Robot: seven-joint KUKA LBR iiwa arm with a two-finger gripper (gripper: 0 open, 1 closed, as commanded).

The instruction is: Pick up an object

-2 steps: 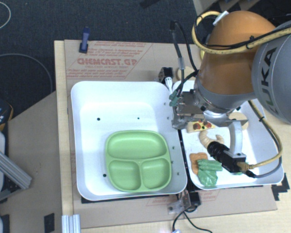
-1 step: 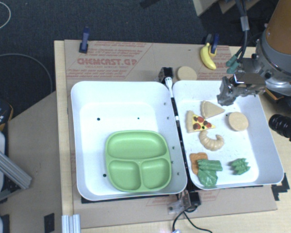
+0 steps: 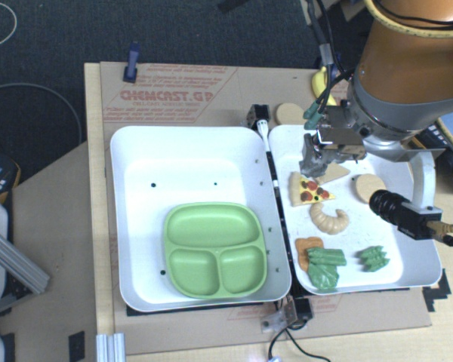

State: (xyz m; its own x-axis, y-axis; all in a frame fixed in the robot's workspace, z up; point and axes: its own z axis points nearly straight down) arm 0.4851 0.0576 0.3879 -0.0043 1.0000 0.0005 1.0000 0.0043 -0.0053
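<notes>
Gripper (image 3: 314, 169) low over right bin (image 3: 423, 266), just above pizza slice (image 3: 311, 193); whether anything is gripped cannot be told. Same bin: croissant (image 3: 329, 219), cookie (image 3: 368, 186), green pieces (image 3: 374, 258). Left bin (image 3: 136, 164): green divided tray (image 3: 215, 249).

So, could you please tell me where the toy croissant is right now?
The toy croissant lies in the right bin, near its middle, just below the pizza slice and above the green toy vegetables.

Arm (image 3: 411, 44) cropped at top edge
</notes>
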